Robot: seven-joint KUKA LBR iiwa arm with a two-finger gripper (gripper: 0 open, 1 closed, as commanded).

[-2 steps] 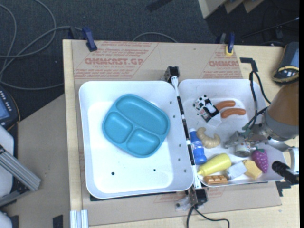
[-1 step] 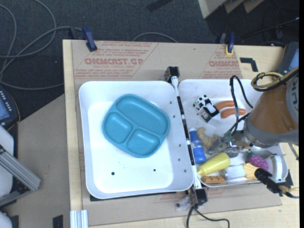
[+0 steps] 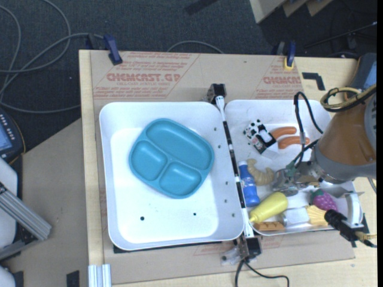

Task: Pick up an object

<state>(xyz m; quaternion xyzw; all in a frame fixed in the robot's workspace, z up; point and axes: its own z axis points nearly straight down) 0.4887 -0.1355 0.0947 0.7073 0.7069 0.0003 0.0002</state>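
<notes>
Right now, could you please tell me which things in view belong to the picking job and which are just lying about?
Belonging to the job:
- hand low in the right white bin
- yellow plastic corn cob
- blue bottle
- orange sausages
- black-and-white toy
- purple grapes

Lying about:
- blue divided plate in the left white bin
- blue clamps

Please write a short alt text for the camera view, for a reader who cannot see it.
A grey and orange robot arm reaches from the right into the right bin, its tool low among small toys, including a yellow one. The left bin holds a blue divided plate.
</notes>
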